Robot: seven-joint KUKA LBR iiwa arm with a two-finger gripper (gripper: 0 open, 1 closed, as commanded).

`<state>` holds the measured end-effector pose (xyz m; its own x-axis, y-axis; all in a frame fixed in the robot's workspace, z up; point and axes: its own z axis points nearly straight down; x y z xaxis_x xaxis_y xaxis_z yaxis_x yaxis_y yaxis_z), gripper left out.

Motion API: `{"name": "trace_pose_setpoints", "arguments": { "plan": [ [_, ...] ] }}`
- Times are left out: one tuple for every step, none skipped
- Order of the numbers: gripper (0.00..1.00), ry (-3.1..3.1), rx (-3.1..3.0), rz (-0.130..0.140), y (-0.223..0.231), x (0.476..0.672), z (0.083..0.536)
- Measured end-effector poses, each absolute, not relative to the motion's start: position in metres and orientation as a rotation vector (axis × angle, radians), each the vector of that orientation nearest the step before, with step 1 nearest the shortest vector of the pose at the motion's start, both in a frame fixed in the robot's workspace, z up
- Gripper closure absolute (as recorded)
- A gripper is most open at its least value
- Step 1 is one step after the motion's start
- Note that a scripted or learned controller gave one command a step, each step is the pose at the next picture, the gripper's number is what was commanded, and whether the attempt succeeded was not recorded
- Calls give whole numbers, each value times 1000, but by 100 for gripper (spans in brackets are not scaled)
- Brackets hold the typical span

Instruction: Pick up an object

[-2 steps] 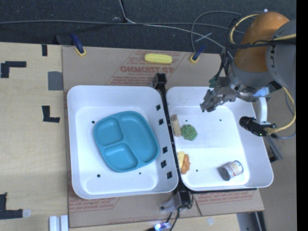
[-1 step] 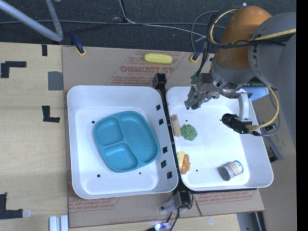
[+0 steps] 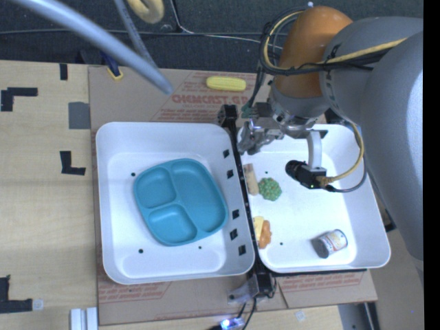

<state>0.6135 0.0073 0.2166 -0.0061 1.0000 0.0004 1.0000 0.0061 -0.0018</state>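
Overhead slant view. The pincer (image 3: 256, 137) hangs over the upper left corner of the right bin (image 3: 357, 253); whether it is parted or closed cannot be told, and nothing is seen in its hold. The nearest candidates, a tan block (image 3: 250, 179) and green broccoli piece (image 3: 269, 189), lie just below it along the bin's left wall, the block's long axis running up-down. A small can (image 3: 331, 243) lies farther off. The left bin (image 3: 110, 184) holds a blue tray (image 3: 180, 201). Cardboard covers the bench (image 3: 41, 205).

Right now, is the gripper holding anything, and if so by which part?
Cannot be told: the gripper sits over the right bin's far-left corner, with nothing visibly in it.
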Motion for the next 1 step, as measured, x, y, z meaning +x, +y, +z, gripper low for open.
{"name": "trace_pose_setpoints", "arguments": {
  "plan": [
    [100, -2228, -2212, 0, 67, 624, 217]
  ]
}}
